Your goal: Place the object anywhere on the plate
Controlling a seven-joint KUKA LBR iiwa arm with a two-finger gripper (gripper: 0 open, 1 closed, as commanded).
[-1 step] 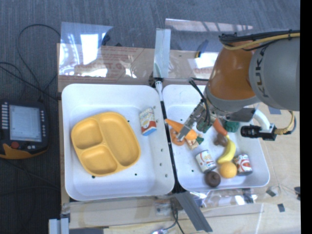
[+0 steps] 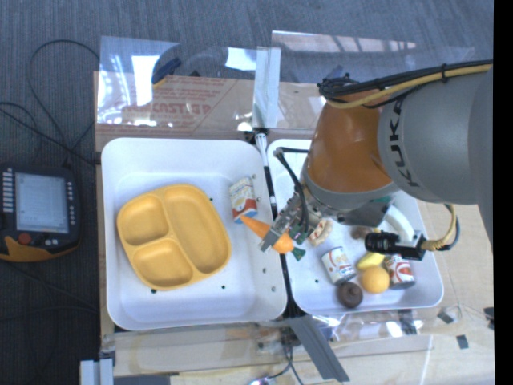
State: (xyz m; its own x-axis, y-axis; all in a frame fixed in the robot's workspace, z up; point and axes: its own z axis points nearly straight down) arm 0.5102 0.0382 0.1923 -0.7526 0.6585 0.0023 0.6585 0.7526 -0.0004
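Grey carpet surrounds a bench bearing two shallow white bins: left bin point(image 2: 120, 303), right bin point(image 2: 429, 291). Grey arm point(image 2: 437, 127) reaches in from the right. Yellow plate point(image 2: 172, 235), smooth moulded plastic with three compartments, lies in the left bin, nothing on it. Gripper point(image 2: 282, 233) sits over the divide between bins, closed on an orange carrot point(image 2: 266, 233), tapered and smooth. Judgement: pick achieved; carry and release remain

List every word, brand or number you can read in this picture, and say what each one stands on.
"KU", cut off by the frame edge: on the grey arm.
Red lettering on the cardboard behind the bins: too blurred to read.
Labels on the cans and the packet: too small to read.
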